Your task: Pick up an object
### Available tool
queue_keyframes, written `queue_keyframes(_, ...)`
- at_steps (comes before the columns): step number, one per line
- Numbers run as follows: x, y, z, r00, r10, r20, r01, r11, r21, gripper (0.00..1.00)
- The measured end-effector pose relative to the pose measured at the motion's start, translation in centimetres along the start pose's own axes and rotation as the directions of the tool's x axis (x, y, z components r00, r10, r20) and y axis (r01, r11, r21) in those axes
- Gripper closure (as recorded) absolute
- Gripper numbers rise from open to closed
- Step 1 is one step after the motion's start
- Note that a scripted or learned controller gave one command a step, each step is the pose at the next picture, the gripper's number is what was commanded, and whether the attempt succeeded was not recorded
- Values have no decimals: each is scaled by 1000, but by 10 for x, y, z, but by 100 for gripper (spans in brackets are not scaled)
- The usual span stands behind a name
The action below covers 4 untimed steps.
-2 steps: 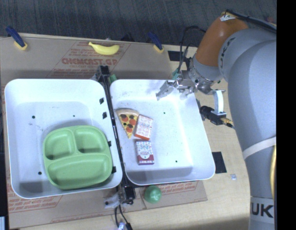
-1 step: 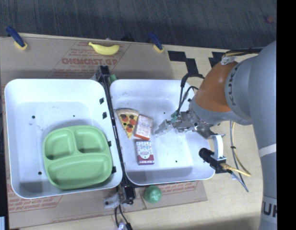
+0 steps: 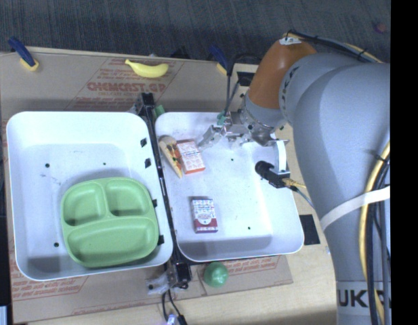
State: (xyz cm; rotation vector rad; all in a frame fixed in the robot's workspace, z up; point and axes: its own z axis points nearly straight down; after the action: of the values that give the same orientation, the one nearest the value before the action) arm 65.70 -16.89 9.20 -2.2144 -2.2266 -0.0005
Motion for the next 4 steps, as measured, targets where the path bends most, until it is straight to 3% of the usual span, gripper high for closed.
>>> queue_keyframes(1, 0, 0, -11, 1000, -4, 1, 4, 1000, 1, 100)
queue_keyframes(2, 58, -8, -94, 1000, -1, 0, 1, 1000, -3, 100)
queue_keyframes(3, 81, 0, -108, 1000, -1, 1, 1, 1000, -2, 100)
queue_keyframes(4, 101, -71, -123, 1000, 1, 2, -1, 1000, 2, 100)
